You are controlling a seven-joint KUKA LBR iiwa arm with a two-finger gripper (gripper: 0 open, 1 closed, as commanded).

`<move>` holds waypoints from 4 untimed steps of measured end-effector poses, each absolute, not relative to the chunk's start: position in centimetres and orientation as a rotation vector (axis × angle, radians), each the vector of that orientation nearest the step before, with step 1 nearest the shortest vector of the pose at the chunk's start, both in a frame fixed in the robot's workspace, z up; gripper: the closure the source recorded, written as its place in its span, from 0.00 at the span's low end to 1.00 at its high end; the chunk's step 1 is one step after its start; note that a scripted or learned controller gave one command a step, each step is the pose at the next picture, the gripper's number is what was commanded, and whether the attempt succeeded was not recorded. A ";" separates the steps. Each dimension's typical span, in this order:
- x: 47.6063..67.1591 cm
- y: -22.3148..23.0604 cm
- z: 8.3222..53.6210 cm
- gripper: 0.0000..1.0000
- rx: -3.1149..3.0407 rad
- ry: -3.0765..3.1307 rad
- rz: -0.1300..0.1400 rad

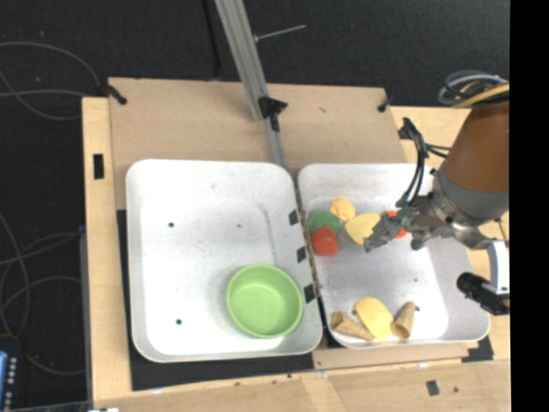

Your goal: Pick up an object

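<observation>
In the camera view, the arm (480,166) is reaching from the right bin's (446,312) right edge, gripper (377,239) hanging by the yellow piece (362,227) near the left wall; whether it is open or closed I cannot tell. Toys are clustering there; a green bowl (264,300) is sitting by the left bin's (171,230) front edge.

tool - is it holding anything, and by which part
Cannot be told. The tool sits right beside the yellow toy in the right bin, but no object shows between its fingers.
</observation>
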State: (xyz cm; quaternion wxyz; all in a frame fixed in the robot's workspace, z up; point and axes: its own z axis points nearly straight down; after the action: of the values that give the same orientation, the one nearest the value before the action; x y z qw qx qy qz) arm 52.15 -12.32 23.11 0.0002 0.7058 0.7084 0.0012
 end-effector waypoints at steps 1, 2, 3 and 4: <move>52.2 -12.3 23.1 0.00 2.219 2.224 0.004; 51.6 -11.7 18.3 0.00 2.225 2.220 -0.006; 50.9 -12.2 13.8 0.00 2.224 2.221 -0.007; 51.0 -12.3 10.0 0.00 2.221 2.219 -0.003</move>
State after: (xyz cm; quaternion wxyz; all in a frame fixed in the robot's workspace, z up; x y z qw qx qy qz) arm 50.96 -12.34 9.96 0.0010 0.7075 0.7067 -0.0010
